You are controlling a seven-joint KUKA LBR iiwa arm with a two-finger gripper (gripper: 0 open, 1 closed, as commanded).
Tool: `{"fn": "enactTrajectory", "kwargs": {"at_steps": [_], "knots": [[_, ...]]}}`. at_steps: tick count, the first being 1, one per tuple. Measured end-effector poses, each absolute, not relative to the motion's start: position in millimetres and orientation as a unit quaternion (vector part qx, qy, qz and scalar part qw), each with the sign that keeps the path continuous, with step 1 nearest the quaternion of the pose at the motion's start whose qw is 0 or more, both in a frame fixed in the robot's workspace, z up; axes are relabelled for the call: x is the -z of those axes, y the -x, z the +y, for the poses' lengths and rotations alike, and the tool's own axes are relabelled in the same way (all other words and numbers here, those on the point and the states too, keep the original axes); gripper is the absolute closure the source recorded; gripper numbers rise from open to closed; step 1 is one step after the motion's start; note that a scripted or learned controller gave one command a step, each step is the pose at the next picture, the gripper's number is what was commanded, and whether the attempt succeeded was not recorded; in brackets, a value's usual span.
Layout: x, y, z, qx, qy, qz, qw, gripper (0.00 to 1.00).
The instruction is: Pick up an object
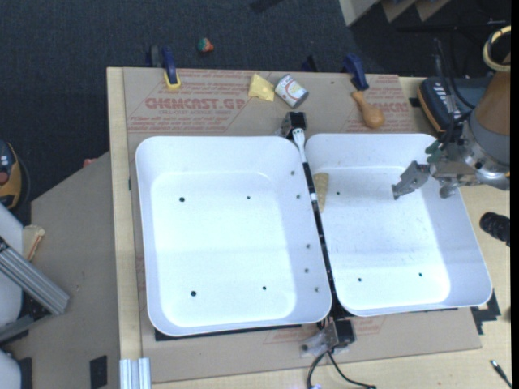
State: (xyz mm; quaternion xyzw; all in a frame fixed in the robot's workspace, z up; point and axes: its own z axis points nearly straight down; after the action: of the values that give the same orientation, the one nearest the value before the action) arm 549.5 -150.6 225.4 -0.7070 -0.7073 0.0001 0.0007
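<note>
A small tan object (321,188) lies at the left wall of the right bin (454,298), next to the divider between the bins. My gripper (426,187) hangs over the upper right part of that bin, well to the right of the tan object. Its two grey fingers (405,183) are spread apart, open, with nothing between them. The left bin (154,298) stands beside it, and the arm comes in from the right edge.
On the board behind the bins lie a yellow piece (261,88), a small white-and-grey block (290,91), a brown wooden-handled thing (369,112) and a black pen-like item (296,126). Blue clamps (170,65) grip the board's far edge.
</note>
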Motion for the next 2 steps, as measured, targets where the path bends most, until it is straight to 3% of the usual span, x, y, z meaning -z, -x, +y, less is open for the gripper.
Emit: {"fn": "enactTrajectory", "kwargs": {"at_steps": [1,2], "knots": [[-236,-550.3,-151,0.0007,0.707,-0.708,-0.001,1.00],[-378,-560.3,-229,0.0025,0.709,-0.705,-0.011,1.00]]}}
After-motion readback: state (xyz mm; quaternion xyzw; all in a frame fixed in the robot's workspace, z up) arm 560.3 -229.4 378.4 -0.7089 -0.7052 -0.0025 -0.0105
